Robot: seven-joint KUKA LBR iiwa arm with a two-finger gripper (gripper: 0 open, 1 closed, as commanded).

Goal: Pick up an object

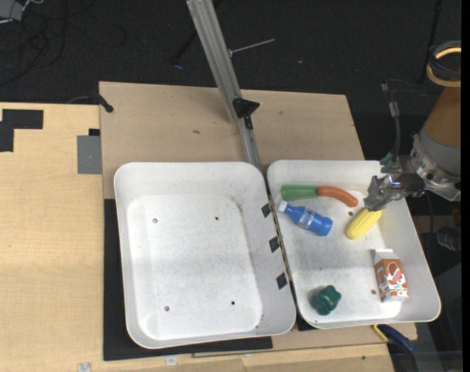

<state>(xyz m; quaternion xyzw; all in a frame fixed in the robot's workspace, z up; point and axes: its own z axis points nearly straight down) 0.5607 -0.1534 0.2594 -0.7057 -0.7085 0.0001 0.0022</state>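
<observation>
Objects for the pick all sit in the right shallow white plastic bin (420, 304); the left shallow white plastic bin (192, 254) sits beside it, the two touching along the middle edge. Both rest on a bare plywood bench top (312, 126). A long slanted aluminium rail (219, 68) runs down from the top toward the seam between the bins.

Grey arm with its orange band (444, 115) enters from the right, over the right bin's upper right corner. Two-finger gripper (376, 196) hangs just above the upper end of the yellow corn cob toy (364, 223); can't tell its finger state or whether it touches the cob.

Carrot-like piece with an orange tip and green end (318, 194) lies along the bin's upper part, just left of the gripper. Blue plastic bottle (309, 220) lies tilted just below it. Red-and-white carton (390, 277) lies near the right wall. Dark green rounded lump (325, 299) sits near the bottom edge, well apart from the gripper.
</observation>
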